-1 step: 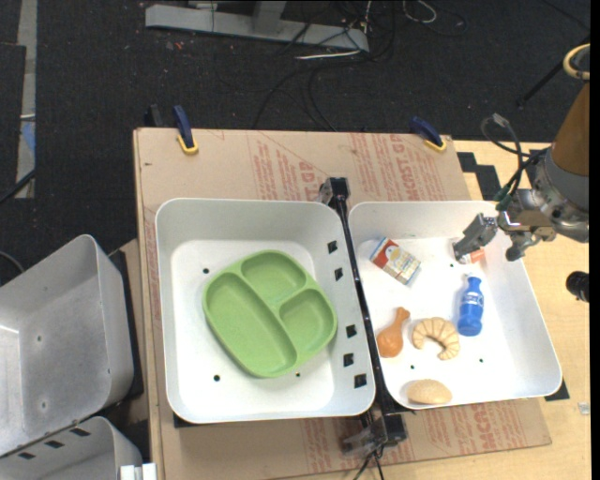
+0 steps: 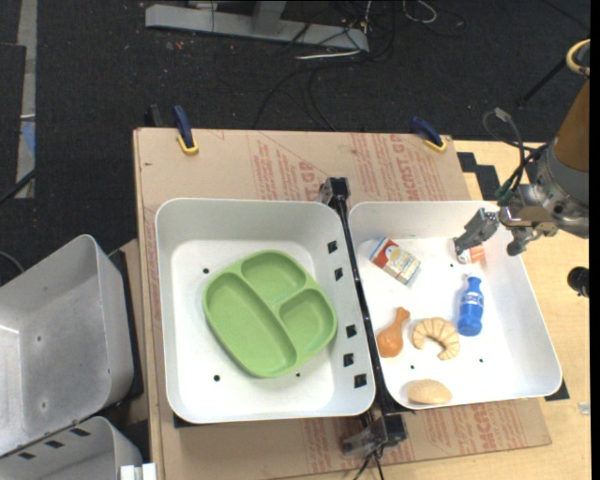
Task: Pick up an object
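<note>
Camera view, reading L to R: spare white tub [image 2: 56, 347] off the table's left edge, then the left bin [image 2: 178, 234] w/ a green divided plate [image 2: 270, 312] lying flat in it. Right bin [image 2: 539, 309] has the pickable stuff: small carton [image 2: 394, 261] near the divider, orange drumstick toy [image 2: 394, 333], croissant [image 2: 438, 337] just beside it, pale bread roll [image 2: 429, 392] at the near wall, blue bottle [image 2: 471, 306] further right. Tool [image 2: 495, 234] hangs over the far right part of that bin, fingers apart, nothing between them afaict. A small orange-red bit [image 2: 476, 253] sits just under it, too small to ID.

Progress, my read: nothing picked yet, whole grasp and lift left to do. Nearest candidates are the orange-red bit and the bottle.

Surface: brown cardboard sheet [image 2: 262, 164] under both bins, held by blue/yellow clamps [image 2: 187, 131] at the far edge. Beyond it, dark floor w/ loose cables [image 2: 309, 84] and a grey metal base [image 2: 253, 23].
</note>
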Robot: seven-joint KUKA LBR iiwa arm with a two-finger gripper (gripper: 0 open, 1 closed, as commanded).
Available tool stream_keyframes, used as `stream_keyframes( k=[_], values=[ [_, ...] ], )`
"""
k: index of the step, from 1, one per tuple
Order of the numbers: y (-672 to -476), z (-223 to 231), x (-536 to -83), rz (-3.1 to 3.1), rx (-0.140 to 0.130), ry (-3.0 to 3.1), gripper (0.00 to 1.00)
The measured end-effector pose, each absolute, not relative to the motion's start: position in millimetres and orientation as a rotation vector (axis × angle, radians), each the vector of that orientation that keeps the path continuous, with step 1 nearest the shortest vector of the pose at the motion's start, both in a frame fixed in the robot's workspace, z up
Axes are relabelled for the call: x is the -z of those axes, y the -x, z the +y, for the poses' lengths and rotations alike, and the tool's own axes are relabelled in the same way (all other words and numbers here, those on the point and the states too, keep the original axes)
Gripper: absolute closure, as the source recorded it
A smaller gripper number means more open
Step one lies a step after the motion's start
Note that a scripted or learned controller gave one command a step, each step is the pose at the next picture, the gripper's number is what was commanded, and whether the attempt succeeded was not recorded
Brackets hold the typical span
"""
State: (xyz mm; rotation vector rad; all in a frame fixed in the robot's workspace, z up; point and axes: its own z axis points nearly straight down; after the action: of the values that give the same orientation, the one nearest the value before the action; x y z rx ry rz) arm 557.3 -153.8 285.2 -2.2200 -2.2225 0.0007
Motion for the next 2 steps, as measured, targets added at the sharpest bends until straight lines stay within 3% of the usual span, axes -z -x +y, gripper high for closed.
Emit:
stream_keyframes(
  k=[2],
  values=[
    [-559.8,-160.5,-176.8,-2.218,-0.004,2.221,0.0]
  ],
)
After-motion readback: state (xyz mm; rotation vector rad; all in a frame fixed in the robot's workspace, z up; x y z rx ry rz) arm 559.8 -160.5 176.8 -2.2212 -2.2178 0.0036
